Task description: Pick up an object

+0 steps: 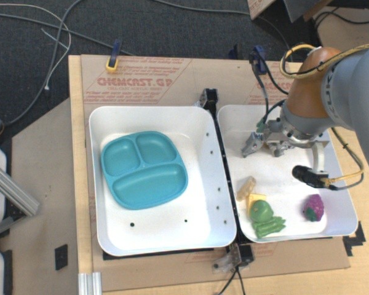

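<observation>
My gripper hangs over the upper middle of the right bin, its two grey fingers spread open with nothing between them. Below it, near the bin's front left, lie a small tan piece, a round green and yellow toy and a flat green leafy toy. A purple toy rests at the bin's front right. All of these lie apart from the gripper, nearer the camera.
The left bin holds a teal divided plate. The grey arm with its orange band covers the right bin's far right corner. A black cable fitting sticks out above the purple toy. Clamps sit on the bench's far edge.
</observation>
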`<state>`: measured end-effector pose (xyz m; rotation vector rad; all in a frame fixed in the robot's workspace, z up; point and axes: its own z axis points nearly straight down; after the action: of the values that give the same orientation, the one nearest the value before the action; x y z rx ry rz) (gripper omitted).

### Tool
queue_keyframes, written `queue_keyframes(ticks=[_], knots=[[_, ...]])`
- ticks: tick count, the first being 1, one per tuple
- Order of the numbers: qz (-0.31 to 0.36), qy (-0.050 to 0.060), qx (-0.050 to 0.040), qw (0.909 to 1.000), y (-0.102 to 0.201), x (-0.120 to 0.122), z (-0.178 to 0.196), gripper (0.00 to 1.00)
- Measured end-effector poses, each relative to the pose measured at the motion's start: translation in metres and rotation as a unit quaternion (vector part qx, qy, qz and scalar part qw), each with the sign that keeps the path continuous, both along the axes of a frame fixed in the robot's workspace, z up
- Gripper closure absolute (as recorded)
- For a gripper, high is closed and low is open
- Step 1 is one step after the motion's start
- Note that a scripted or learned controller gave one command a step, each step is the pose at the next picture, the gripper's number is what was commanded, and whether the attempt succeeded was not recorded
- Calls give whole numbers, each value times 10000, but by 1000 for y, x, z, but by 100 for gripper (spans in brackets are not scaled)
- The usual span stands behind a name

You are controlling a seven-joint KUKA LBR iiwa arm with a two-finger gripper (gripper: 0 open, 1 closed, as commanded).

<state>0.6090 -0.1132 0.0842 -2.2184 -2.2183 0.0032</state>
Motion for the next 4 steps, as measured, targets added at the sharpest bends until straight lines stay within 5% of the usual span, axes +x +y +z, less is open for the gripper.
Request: queue_keyframes(ticks=[1,4], knots=[[-1,-20,-2,10000,0,1,12,100],[5,-62,-15,10000,-6,18,161,100]])
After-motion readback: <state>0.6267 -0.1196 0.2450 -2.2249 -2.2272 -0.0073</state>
